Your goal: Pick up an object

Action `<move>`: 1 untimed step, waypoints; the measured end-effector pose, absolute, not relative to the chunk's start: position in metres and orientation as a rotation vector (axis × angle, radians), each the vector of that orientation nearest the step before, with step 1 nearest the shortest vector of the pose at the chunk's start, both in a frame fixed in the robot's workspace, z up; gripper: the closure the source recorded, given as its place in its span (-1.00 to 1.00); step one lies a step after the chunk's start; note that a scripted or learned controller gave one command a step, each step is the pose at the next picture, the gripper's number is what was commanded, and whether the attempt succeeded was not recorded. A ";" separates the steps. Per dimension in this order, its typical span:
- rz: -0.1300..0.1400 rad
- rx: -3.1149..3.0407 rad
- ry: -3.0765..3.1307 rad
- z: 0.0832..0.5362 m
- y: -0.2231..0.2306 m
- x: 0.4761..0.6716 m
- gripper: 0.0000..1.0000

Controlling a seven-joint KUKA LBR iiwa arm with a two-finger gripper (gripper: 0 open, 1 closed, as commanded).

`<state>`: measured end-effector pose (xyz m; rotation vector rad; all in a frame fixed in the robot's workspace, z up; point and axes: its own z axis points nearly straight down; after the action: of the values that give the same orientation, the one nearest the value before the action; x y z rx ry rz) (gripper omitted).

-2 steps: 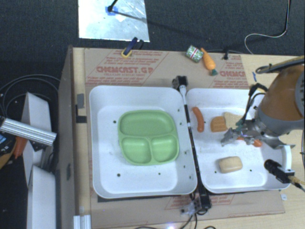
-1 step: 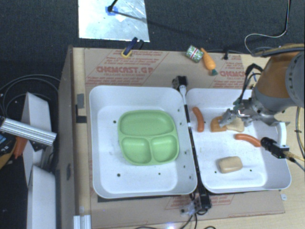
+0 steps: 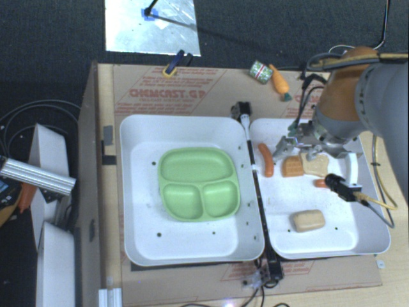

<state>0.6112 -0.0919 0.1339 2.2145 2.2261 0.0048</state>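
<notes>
**Gripper low over the right bin's upper part, food items just below it**

The bench fills the middle of the frame and carries two white bins. The left bin holds a green divided plate at its centre. The right bin sits at the right centre of the frame, and the grey arm with its orange band enters from the upper right.

The gripper hangs over the upper middle of the right bin; whether its fingers are apart or together cannot be told, and nothing is seen between them. Just below it lies an orange-brown block, very near or touching. A pale slice lies beside that block on its right. An orange sausage lies to the gripper's lower left, near the bin's left wall. A tan bread roll rests well apart, toward the bin's lower edge. A small carrot and a green can lie on the bench above the bins.
</notes>
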 end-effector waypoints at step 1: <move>0.008 2.213 2.224 0.101 -0.094 0.619 -1.00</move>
<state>0.6195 -0.0935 0.1012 2.2128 2.2243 0.0077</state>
